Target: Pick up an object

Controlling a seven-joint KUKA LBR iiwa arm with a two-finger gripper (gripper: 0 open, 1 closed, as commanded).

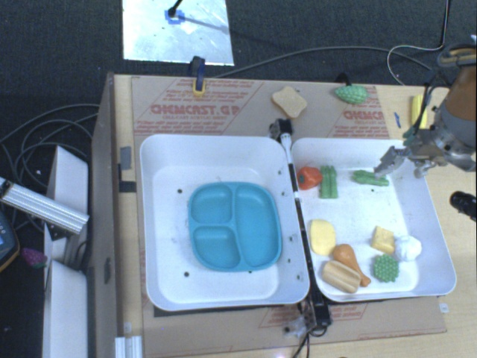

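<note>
Toy food, any piece of which would answer the task, lies scattered in the right bin [428,200], while the left bin [160,200] bears a blue divided plate [235,226] and nothing else. The arm [458,103] reaches in over the right bin's far right corner, and its gripper [402,159] hangs just above the bin floor there. Whether its fingers stand apart or together I cannot tell; they blur into the grey of the wrist, and nothing shows between them.

Among the pieces, going down in size: a hot dog bun [340,276] near the front wall, a yellow slab [323,237] beside the divider, a pear-shaped brown piece [347,257] touching the bun, a green bundle [328,182] standing next to a red pepper [308,176], a long green pod [370,177], a yellow cube [383,239], a bumpy green ball [386,268] and a small white lump [408,248].

The pod lies nearest the gripper, just beside its tip, so I judge the step in hand to be the approach, with the pod the likely target and no grasp made yet. The next move calls for lining the fingers across the pod's narrow width, lowering until they straddle it, then closing and lifting. The pod is thin and lies flat, so a shallow descent would probably close on air.
</note>
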